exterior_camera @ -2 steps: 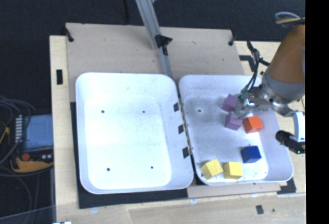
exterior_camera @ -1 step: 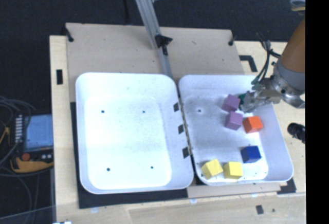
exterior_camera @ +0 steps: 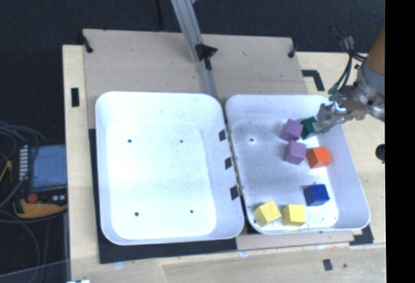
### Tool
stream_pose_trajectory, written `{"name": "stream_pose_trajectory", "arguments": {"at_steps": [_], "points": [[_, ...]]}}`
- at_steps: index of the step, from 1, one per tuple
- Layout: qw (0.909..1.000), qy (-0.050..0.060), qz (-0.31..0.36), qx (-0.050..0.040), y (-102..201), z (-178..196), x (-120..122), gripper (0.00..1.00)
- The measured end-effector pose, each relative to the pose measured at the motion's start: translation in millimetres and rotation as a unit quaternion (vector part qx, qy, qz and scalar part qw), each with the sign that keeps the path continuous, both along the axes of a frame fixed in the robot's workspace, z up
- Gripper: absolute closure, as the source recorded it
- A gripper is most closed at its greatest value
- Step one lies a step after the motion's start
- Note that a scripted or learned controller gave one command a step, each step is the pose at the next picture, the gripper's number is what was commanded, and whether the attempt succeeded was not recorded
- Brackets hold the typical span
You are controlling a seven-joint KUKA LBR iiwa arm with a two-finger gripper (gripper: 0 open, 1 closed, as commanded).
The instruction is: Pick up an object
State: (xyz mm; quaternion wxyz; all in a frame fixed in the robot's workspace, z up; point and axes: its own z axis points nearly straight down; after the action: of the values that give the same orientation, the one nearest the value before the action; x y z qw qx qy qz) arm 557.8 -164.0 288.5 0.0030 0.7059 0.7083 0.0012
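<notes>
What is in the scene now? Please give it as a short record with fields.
right bin: two purple blocks, green block, orange block, blue block, two yellow blocks
left bin: white, shallow
hand: over the right bin's far right part, beside the green block
grasp: cannot tell

We are seeing a robot arm (exterior_camera: pixel 373 77) that is grey, with a bit of orange showing near its top. Thin dark and green cables are running along its wrist. Its small end effector (exterior_camera: pixel 326 114) is looking grey and metal.
</notes>
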Motion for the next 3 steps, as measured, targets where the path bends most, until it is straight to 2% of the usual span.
{"name": "stream_pose_trajectory", "arguments": {"at_steps": [1, 2, 3], "points": [[1.0, 0.003, 0.001, 0.0014, 49, -19, -4, 1.0], [1.0, 0.002, 0.002, 0.0018, 99, -16, -9, 1.0], [1.0, 0.003, 0.002, 0.0019, 156, -25, -25, 1.0]]}}
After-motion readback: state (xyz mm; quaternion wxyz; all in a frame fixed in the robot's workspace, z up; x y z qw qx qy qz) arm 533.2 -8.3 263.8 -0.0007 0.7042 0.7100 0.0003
